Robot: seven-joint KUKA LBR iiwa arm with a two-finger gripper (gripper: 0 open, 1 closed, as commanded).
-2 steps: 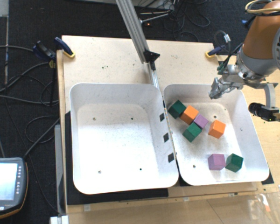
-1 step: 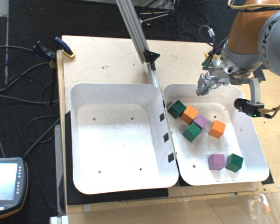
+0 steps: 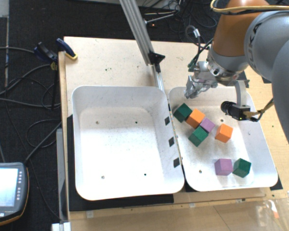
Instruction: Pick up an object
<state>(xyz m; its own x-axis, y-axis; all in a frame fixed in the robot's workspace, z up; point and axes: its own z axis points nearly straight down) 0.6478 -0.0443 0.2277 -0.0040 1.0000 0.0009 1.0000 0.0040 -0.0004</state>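
arm [image 3: 260, 37] reaches from right, gripper [image 3: 191, 91] pointing down above right bin [image 3: 260, 177] far end, grip state unclear.

The grey arm [image 3: 272, 37] is reaching in from the right at the far side of the scene, its orange band [image 3: 233, 25] sitting above the wrist, and its gripper [image 3: 192, 91] is pointing down and to the left, holding nothing visible.

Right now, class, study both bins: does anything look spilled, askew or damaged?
Nothing stands out. Seven coloured blocks lie loose in the right bin, four clustered by the green block, none spilled out. The gripper hangs above that bin's far end.
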